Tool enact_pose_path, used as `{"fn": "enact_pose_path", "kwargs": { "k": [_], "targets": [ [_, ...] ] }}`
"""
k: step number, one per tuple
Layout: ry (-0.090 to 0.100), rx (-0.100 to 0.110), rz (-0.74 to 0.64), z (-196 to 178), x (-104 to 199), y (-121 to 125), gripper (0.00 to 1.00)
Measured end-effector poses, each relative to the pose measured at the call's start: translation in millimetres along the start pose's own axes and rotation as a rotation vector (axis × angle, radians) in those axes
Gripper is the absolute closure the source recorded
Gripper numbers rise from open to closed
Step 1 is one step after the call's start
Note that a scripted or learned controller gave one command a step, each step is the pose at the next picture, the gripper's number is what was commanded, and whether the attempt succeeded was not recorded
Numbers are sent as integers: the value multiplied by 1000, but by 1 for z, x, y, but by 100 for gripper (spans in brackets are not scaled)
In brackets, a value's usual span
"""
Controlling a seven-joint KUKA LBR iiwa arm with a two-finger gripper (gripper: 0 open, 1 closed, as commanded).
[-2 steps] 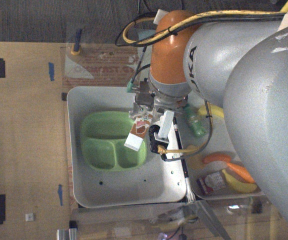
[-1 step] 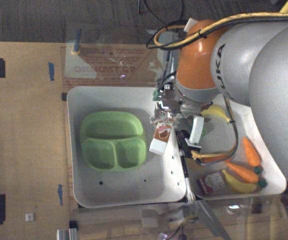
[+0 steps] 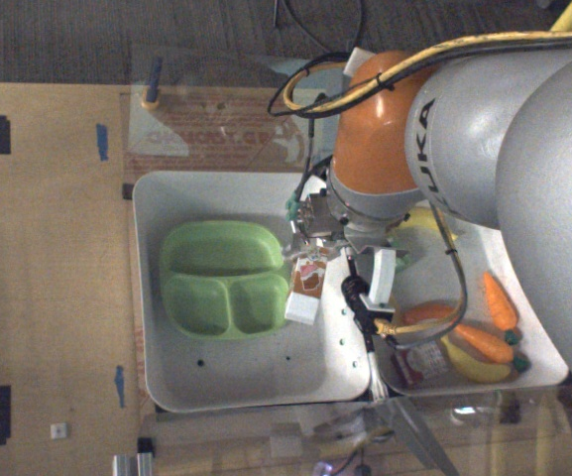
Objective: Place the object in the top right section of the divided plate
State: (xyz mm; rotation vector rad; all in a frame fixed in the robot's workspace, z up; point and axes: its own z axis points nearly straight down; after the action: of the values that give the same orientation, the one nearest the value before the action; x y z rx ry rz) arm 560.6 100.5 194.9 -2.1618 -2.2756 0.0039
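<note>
The green divided plate (image 3: 221,278) lies in the left bin (image 3: 246,380), with one long section on its upper side and two smaller ones below. My gripper (image 3: 312,253) hangs just off the plate's right rim. It is shut on a small brown and white carton (image 3: 306,284), which hangs down from the fingers beside the plate's lower right section. The carton's white end points toward the bin floor. The arm's orange band and grey body cover the space between the two bins.
The right bin (image 3: 538,350) holds two orange carrots (image 3: 501,300) (image 3: 484,343), a yellow banana (image 3: 474,367), a reddish item (image 3: 427,312) and a clear packet (image 3: 422,360). The inner walls of the two bins meet just right of the carton.
</note>
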Motion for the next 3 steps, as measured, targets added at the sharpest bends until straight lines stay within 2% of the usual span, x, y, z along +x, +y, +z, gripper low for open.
{"fn": "enact_pose_path", "kwargs": {
  "k": [1,2,3],
  "targets": [
    [-1,-3,-2,-6,35,28,100],
    [0,0,25,-28,62,-7,100],
    [-1,-4,-10,-28,60,26,100]
  ]
}}
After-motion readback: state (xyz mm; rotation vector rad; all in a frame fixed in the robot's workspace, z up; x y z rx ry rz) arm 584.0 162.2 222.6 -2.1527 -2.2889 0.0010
